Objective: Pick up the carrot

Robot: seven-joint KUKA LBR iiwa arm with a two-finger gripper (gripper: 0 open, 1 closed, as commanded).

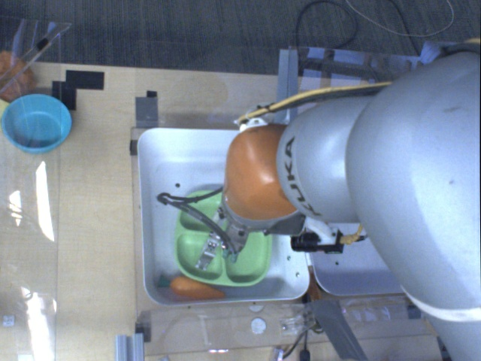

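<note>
Here, a bench (pixel 98 201) is being viewed from above at a slant, and two shallow white bins are being carried on it side by side. The left bin (pixel 154 201) is being reached into by a large grey arm (pixel 391 179) with an orange band (pixel 252 175), entering from the right.

The gripper (pixel 213 250) is being held low over a green divided tray (pixel 252 265) lying in the left bin. Its metal tips are being seen close together above the tray, and nothing is being held between them; how wide they stand cannot be told with certainty.

The carrot (pixel 197 289) is lying on the bin floor at the near edge, just beside the tray's near-left corner. It is lying nearer to the viewer than the gripper and slightly to its left, close by. Its long axis is running left to right, roughly along the bin's near wall.

On the arm, beside the orange band, black letters are being read as "KUKA", partly hidden. A blue bowl (pixel 36 122) is standing far left on the bench.
</note>
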